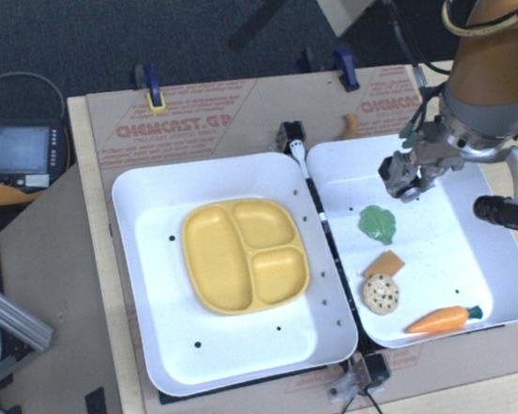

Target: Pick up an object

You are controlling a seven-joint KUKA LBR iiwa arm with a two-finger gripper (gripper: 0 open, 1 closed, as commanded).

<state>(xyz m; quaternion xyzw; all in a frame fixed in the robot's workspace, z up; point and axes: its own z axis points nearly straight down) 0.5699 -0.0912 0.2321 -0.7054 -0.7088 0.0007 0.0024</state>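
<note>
Nearest the camera, along the front edge of the right-hand shallow white bin (503,264), lay an orange plastic carrot with a green tip (441,320).

Going from the left, the left-hand shallow white bin (152,291) carried a yellow plastic plate with three compartments (245,253), set roughly at its middle. Across the divide, the right-hand bin held the candidates for picking: a green, leafy, broccoli-like toy (377,223) near its centre, a small tan cracker-shaped piece (384,264) just in front of that, and a round beige cookie with dark chips (380,293) touching or nearly touching the cracker. The carrot lay apart from these, further right. Both bins sat on the cardboard-covered worktop (228,115).

Above the back of the right-hand bin hung the dark gripper (404,175), behind and slightly right of the green toy; whether it had stood apart or together could not be told, and nothing showed in it.

As a judgement, the risks ran two ways: the gripper sat off to one side of the green toy, so a straight descent could meet bare bin floor, and the flat cracker and cookie, lying so close, could be nudged or pinched together.
</note>
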